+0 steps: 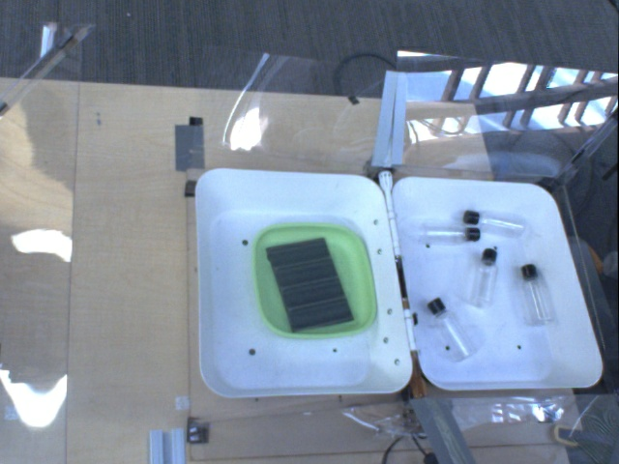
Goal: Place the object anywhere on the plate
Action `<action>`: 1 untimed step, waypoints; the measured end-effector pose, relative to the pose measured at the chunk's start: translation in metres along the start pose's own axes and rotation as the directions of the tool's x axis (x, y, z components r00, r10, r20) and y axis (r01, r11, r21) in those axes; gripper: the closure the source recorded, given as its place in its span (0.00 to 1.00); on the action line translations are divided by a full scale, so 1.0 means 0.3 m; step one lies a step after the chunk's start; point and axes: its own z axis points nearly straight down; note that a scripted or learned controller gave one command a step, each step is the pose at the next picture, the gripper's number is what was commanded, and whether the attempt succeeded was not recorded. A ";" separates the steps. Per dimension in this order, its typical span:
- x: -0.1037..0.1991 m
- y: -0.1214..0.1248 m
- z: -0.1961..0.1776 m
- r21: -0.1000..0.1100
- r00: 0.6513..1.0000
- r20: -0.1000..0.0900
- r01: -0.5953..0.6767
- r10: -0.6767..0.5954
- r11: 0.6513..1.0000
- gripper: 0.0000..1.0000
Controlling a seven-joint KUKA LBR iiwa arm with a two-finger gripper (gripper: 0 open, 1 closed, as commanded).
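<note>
Green plate (362, 288) waits in the left bin (222, 356), a dark slab (309, 284) on it; vials (481, 280) lie in the right bin (571, 356). My jaws: can't tell. Next, pick a vial

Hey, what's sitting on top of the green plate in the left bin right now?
A dark grey ridged rectangular block lies slightly tilted on the green plate, inside the left bin. The plate's rim shows all around it. The part of the plate under the block is covered.

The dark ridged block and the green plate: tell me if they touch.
Touching. The camera view shows the dark ridged block lying flat on the green plate, green rim visible all around it.
</note>
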 end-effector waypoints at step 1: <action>0.000 0.000 0.000 0.000 1.000 0.000 0.000 0.000 1.000 0.00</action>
